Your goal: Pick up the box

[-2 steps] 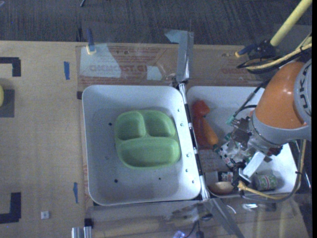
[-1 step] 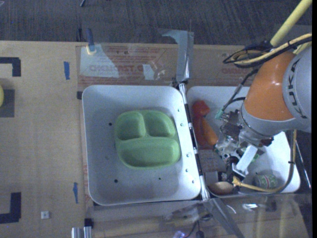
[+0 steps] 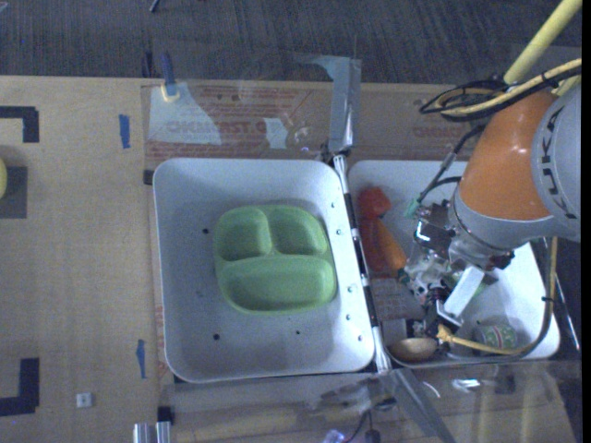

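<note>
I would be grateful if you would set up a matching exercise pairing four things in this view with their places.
1. green divided plastic tray
2. orange carrot-shaped toy
3. round wooden spoon
4. blue tape strip

a. right bin, near its bottom-left corner
b. bare bench, left of the bins
c. middle of the left bin
d. right bin, along its left wall

Pairs: 1-c, 2-d, 3-a, 4-b

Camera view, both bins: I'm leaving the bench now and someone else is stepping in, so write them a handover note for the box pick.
Gripper: low inside the right bin, wrist cables in front of it; whether it is open or shut cannot be told.
Box: I cannot pick it out with certainty; nothing is seen between the fingers.
Right bin also holds an orange-red item near its left wall and a wooden spoon at the near edge.
Left bin: green divided tray.
Done: arm has reached into the bin.
Left: confirm a grasp, lift the box.
</note>
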You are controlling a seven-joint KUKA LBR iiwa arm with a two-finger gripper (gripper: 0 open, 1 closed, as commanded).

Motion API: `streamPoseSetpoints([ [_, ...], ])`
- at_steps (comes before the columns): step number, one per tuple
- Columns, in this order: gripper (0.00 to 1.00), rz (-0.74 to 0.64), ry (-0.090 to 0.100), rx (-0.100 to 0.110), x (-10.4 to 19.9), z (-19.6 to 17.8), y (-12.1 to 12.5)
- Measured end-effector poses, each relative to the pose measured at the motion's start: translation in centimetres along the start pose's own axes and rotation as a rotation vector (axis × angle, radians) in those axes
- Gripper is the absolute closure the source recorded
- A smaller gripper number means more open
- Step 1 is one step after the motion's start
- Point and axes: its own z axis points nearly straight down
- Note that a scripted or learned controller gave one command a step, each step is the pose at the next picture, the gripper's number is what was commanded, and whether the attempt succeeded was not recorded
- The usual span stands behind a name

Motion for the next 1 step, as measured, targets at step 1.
streamPoseSetpoints([
  [1,1.0,-0.337,0.0,-0.003,-2.14,-3.4,7.99],
])
